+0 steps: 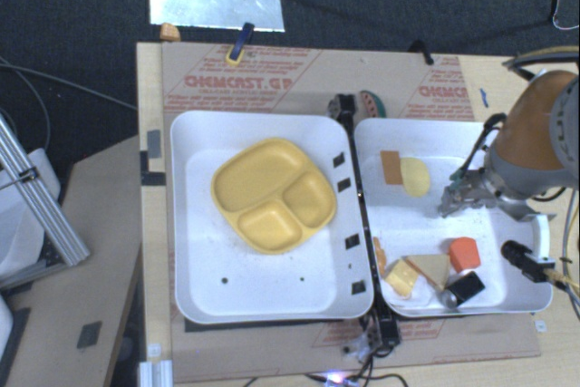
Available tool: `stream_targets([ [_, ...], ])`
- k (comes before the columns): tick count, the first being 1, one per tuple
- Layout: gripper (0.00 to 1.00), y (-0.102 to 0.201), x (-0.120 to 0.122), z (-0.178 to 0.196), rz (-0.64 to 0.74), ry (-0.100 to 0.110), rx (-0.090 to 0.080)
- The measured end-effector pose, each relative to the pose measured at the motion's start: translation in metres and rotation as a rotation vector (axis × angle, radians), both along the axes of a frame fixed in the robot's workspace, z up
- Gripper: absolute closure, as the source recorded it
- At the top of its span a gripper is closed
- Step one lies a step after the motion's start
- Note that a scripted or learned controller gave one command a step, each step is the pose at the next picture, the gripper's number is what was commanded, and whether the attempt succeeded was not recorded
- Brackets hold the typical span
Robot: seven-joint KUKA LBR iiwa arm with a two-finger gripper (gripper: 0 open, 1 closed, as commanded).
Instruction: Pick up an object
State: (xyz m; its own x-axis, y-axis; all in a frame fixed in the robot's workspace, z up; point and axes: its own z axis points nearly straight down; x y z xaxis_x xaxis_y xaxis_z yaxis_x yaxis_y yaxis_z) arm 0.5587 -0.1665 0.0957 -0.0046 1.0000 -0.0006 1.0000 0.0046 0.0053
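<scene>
Gripper low in right bin, jaw state can't tell, nothing visibly held; yellow round object just at its 10 o'clock, orange block at its 6 o'clock.

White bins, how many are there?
2. One white bin on the left holds a yellow divided plate. The other white bin on the right holds small objects, below the hand.

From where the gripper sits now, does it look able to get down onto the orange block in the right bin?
Probably yes. The gripper hovers in the right bin, just above the orange block, with bare bin floor between them. The black object beside the block could crowd one finger.
</scene>
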Motion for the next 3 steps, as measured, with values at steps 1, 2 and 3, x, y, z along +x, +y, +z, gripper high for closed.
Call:
stream_targets([
  [1,1.00,-0.023,0.056,0.018,0.001,-0.004,-0.003],
  [2,1.00,-0.038,0.114,0.028,0.002,-0.005,-0.003],
  [3,1.00,-0.040,0.112,0.082,0.001,-0.004,-0.002],
])
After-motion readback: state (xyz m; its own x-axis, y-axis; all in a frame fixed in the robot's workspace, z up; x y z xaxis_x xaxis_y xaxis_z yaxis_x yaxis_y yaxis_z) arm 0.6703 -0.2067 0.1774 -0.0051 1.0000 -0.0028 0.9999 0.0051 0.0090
